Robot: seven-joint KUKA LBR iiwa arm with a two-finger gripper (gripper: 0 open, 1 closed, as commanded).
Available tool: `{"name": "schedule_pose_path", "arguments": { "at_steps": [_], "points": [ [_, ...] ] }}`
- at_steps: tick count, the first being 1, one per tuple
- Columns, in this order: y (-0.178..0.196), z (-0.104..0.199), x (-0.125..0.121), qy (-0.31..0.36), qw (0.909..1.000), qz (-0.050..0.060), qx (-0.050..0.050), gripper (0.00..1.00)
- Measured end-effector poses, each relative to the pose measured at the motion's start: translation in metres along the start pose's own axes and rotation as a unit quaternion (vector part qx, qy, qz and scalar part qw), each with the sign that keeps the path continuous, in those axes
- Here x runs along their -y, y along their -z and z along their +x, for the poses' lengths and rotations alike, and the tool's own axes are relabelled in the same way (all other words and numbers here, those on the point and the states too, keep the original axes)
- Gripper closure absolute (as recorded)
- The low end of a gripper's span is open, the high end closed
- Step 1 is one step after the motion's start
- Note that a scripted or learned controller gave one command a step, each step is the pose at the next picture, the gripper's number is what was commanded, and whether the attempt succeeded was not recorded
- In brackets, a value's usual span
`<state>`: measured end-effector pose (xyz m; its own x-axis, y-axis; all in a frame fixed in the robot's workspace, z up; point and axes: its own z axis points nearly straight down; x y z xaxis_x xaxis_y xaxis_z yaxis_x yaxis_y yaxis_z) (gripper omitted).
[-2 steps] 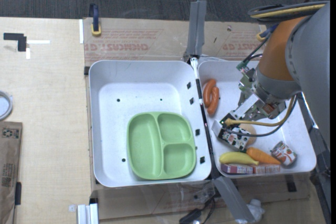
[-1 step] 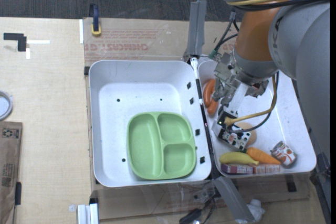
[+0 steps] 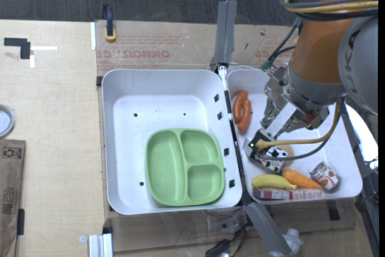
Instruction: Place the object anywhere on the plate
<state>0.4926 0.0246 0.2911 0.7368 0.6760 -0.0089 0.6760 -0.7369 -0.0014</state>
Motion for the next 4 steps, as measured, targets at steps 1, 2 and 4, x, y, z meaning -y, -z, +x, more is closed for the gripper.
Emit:
{"name": "schedule_pose_path", "arguments": {
  "at_steps": [1, 2, 4],
  "points": [
    [-0.052, 0.045, 0.048, 0.018, 0.9998, 0.001, 0.001, 1.00],
    [-0.090, 0.053, 0.056, 0.030, 0.9996, 0.001, 0.001, 1.00],
    [-0.145, 0.088, 0.108, 0.061, 0.9981, 0.001, 0.001, 0.00]
  ]
}}
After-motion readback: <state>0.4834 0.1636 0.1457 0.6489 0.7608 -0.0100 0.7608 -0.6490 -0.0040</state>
